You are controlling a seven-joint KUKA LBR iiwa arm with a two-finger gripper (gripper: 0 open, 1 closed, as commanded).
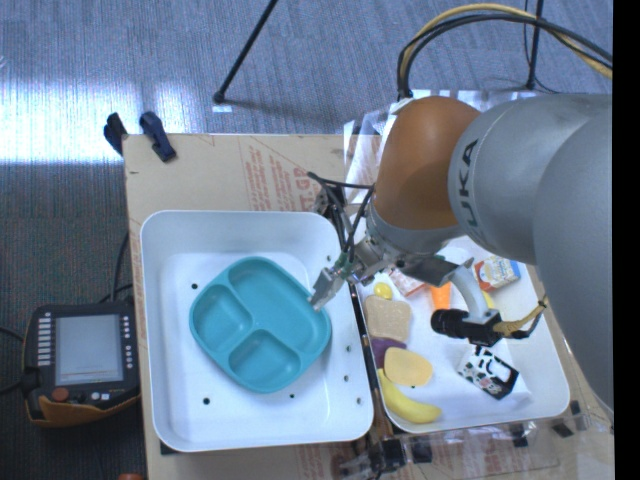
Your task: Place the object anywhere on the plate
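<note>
Cardboard-brown, the bench [235,173] carries two shallow white bins side by side, the left bin [170,368] and the right bin [545,378], and stands on a grey-blue ribbed carpet [120,38]. Thin black tripod legs [255,33] cross the carpet beyond the bench, two dark clamps [140,133] grip its far left corner, and a handheld control pad [80,353] with a pale screen lies on the floor at its left.

At the claw [325,290], the grey arm [540,178] with its orange band [425,163] comes down over the wall between the bins. Whether the claw is clenched or released I cannot tell, and nothing can be made out in its grasp.

Just left of and below the claw lies the teal plate [258,323], its near-right rim touching or just under the tip. Its long axis runs diagonally, from upper left to lower right, with three compartments.

Right of the claw, in the other bin, lie a bread slice [388,318], a banana [408,403] and other small items.
</note>
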